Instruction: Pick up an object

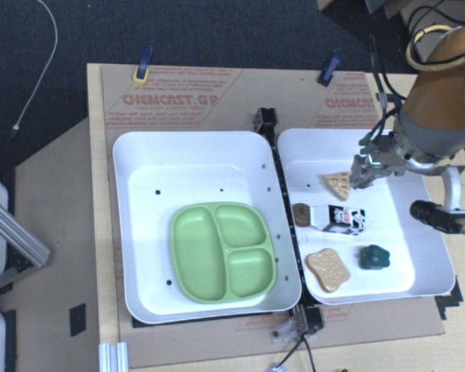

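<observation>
My gripper (pixel 362 175) hangs low over the back half of the right bin (pixel 314 147), just right of a tan wedge-shaped piece (pixel 337 184) that lies at its fingertips. In front of it lie a small brown piece (pixel 301 215), a black-and-white toy (pixel 346 219), a slice of toast (pixel 328 270) and a dark green lump (pixel 374 258). Nothing shows between the fingers.
The left bin (pixel 139 161) holds a light green divided plate (pixel 222 250). A black clamp (pixel 265 119) sits at the back between the bins. The arm's grey body and orange band (pixel 442 91) overhang the right bin's back right corner.
</observation>
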Motion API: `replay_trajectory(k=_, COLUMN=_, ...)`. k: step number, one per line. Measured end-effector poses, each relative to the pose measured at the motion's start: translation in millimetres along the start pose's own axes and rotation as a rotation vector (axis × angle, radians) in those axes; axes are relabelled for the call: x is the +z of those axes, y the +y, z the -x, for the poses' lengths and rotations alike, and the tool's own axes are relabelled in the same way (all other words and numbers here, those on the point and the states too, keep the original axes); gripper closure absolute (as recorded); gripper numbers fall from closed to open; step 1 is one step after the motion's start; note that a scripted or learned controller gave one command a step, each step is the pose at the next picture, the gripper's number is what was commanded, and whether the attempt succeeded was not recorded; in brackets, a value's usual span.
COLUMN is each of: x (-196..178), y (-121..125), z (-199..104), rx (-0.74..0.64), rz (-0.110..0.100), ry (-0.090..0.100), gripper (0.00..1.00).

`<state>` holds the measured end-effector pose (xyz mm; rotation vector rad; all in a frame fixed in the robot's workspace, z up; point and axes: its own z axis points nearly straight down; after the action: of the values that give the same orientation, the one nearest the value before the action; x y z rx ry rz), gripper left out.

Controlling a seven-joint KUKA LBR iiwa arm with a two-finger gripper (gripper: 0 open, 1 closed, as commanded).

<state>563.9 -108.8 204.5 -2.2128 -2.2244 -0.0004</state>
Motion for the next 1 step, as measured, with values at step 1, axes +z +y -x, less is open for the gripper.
replay_trajectory(k=1, x=-3.9, y=2.0, z=-45.6, rx=-0.001, rz=0.001, ry=0.000, gripper=1.00)
